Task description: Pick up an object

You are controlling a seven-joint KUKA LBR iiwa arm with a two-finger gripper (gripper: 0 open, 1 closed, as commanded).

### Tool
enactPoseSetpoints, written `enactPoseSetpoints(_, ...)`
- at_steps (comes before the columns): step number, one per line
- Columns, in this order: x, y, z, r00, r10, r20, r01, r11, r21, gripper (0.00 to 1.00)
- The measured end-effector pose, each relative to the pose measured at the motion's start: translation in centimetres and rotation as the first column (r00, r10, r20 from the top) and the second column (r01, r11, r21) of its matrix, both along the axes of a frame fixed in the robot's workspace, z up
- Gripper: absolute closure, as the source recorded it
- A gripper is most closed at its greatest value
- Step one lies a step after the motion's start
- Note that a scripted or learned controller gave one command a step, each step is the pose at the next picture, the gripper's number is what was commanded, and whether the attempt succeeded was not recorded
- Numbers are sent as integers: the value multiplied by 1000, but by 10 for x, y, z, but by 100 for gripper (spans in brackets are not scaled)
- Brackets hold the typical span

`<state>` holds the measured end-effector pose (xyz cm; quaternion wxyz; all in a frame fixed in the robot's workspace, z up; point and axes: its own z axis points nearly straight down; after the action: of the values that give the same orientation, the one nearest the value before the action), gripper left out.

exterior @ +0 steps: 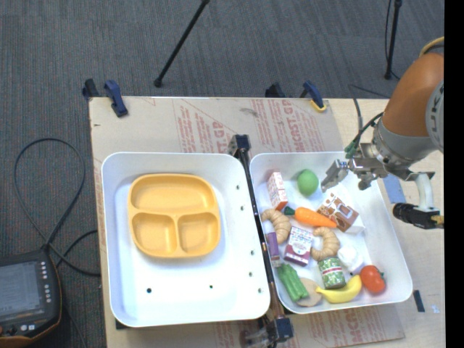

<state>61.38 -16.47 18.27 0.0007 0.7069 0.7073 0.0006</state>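
The right bin [397,249] holds several toy foods: a green lime [308,182], an orange carrot [315,217], a brown carton [339,212], a red and white carton [276,191], a pink box [298,245], a green can [331,272], a banana [341,291] and a tomato [373,279]. My gripper [350,178] hangs over the bin's upper right part, just above the brown carton and right of the lime. Its two fingers stand apart, open, with nothing between them.
The left bin [116,267] bears a yellow divided plate [175,214]. A croissant [277,223] and a green vegetable [293,282] lie along the right bin's left wall. Blue clamps [114,96] grip the board's far edge. A tablet [22,299] sits on the floor at left.
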Motion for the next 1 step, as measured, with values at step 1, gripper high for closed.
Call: enactPoseSetpoints(1, -53, -20, -61, 1000, 0, -4, 0, 1000, 1, 0)
